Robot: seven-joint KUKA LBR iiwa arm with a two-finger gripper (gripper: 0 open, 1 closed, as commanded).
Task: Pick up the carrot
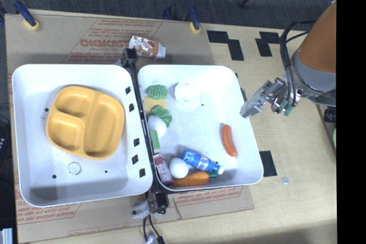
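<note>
Two white bins are seen side by side on a cardboard-covered surface (274, 191) above dark carpet. The carrot (191, 179) lies at the right bin's (243, 101) near wall beside an egg (179, 168) and blue bottle (201, 162); a yellow divided tray (86, 121) is held in the left bin (23, 123). The claw (254, 104), its state impossible to tell, is poised outside the right bin's rim.

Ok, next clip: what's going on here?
A grey robot arm with an orange band reaches in from the right, and its tool hangs just outside the right bin's right wall, above the bench, holding nothing. The carrot lies untouched along that bin's near edge, beside a white egg and a blue bottle. A hot dog lies nearer the tool. The left bin holds a yellow divided tray.
</note>
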